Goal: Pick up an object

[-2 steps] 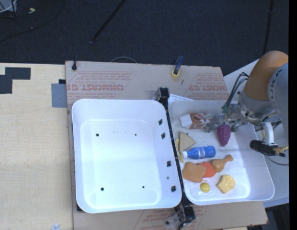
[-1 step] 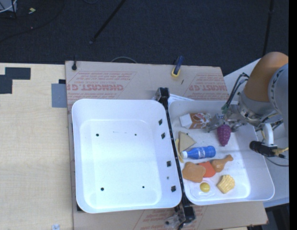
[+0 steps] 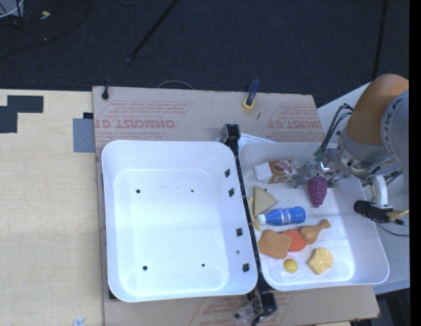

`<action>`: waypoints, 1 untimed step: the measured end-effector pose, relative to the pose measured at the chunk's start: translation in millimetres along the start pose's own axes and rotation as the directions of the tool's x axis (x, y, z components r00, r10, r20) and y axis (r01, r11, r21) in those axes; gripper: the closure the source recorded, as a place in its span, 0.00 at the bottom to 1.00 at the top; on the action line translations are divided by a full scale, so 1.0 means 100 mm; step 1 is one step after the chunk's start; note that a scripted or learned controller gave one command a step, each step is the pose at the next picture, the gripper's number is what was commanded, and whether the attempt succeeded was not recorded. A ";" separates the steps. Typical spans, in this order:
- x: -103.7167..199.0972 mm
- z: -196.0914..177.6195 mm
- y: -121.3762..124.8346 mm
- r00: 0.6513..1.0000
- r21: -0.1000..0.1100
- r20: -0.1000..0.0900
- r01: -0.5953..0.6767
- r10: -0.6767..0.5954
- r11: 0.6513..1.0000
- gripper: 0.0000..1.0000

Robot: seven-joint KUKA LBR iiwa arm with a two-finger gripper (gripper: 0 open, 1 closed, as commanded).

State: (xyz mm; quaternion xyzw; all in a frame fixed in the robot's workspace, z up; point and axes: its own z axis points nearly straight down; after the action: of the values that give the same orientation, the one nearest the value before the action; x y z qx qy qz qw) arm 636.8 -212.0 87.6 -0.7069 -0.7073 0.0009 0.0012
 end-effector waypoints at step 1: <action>0.00 0.00 0.00 1.000 0.000 0.000 0.001 -0.001 1.000 0.00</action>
State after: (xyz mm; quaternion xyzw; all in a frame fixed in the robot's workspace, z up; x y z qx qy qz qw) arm 636.6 -211.7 87.6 -0.7067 -0.7075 0.0009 0.0014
